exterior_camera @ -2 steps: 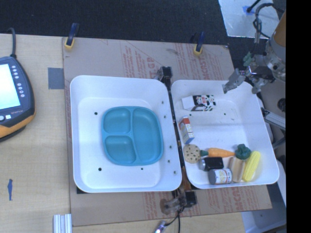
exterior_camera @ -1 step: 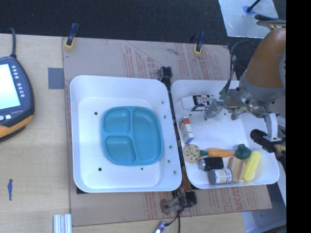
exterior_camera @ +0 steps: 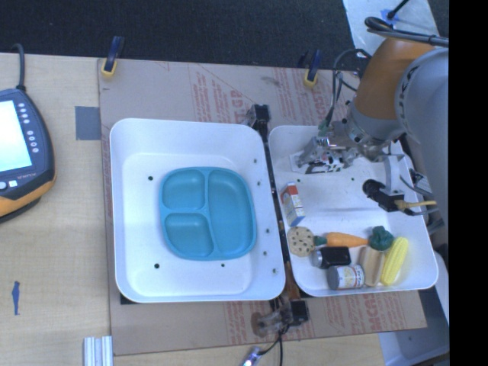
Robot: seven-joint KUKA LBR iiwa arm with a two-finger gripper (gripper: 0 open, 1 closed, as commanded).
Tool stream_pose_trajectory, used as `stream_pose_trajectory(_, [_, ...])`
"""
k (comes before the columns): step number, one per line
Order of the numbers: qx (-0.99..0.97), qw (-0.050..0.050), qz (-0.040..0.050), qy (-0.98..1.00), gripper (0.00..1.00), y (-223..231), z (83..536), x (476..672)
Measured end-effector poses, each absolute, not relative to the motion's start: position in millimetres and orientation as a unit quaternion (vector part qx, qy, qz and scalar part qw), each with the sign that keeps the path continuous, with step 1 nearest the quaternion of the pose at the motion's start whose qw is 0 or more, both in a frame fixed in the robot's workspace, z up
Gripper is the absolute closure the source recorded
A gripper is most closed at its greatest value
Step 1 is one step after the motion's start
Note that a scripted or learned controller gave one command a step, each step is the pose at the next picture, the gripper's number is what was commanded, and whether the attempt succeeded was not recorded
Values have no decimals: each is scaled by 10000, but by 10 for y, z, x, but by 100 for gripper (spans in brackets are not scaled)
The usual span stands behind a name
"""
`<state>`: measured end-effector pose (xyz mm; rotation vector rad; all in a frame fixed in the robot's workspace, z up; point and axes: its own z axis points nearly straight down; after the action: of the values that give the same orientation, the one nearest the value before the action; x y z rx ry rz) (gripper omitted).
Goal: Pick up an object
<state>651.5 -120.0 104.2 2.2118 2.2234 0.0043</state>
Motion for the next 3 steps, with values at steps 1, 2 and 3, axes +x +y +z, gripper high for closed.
stream_pose_trajectory(1, [7064, -8, -8, 7078, 0, -1321, 1785, 6227])
stream_pose_trajectory(2, [7054, -17, -19, 7088, 0, -1271, 2103, 4955])
stream_pose_trajectory(3, [7053, -22, -18, 7089, 0, -1424, 1293, 4838])
